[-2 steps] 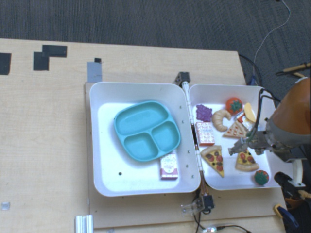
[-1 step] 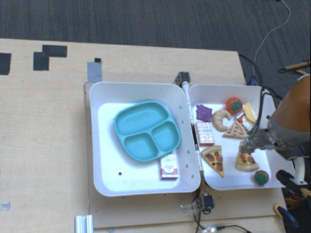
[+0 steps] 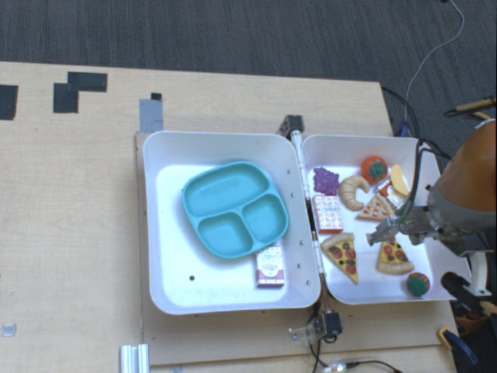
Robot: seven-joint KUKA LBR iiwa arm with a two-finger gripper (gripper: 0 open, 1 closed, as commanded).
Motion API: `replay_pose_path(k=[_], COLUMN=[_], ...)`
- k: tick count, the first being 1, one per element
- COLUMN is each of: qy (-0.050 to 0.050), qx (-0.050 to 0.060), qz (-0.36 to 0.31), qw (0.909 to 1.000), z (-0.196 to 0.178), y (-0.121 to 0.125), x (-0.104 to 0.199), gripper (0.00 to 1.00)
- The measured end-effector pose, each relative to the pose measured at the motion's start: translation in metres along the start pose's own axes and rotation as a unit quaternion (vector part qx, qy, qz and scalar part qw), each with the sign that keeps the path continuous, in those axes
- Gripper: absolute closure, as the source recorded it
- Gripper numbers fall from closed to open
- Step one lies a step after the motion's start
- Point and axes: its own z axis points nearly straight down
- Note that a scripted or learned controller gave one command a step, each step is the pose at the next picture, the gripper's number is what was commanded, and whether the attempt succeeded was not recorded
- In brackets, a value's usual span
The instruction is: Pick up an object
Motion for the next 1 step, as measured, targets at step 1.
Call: replay_pose_path(k=[1], qy=[-0.006], qx=[0.0], qz=[0.005], qw=[1.0], z=[0.0414], y=[-0.0028], x=[0.0437], gripper=[0.0])
